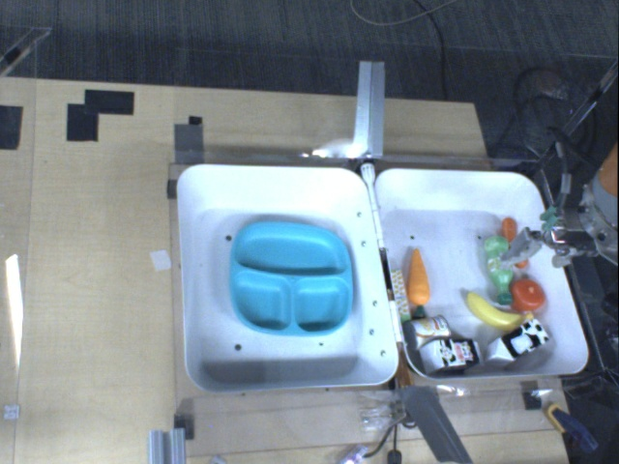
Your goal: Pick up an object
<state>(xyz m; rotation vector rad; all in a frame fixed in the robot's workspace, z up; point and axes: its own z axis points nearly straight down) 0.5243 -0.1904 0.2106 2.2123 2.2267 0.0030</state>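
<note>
The right bin (455,201) holds several toy foods. An orange carrot (418,276) lies near its left wall. A yellow banana (491,311) lies toward the front, with a red tomato (528,294) just to its right. Green pieces (498,259) and a small orange piece (509,228) sit behind them. Two black-and-white cartons (440,344) (525,338) rest along the front wall. My gripper (530,244) reaches in over the bin's right side, above the green pieces and the tomato. Nothing shows as held in it.
The left bin (203,259) bears a blue divided plate (289,275). A metal post (370,114) rises behind the wall between the bins. Cables and the arm's body (590,230) crowd the right edge. The wooden bench (87,259) stretches to the left.
</note>
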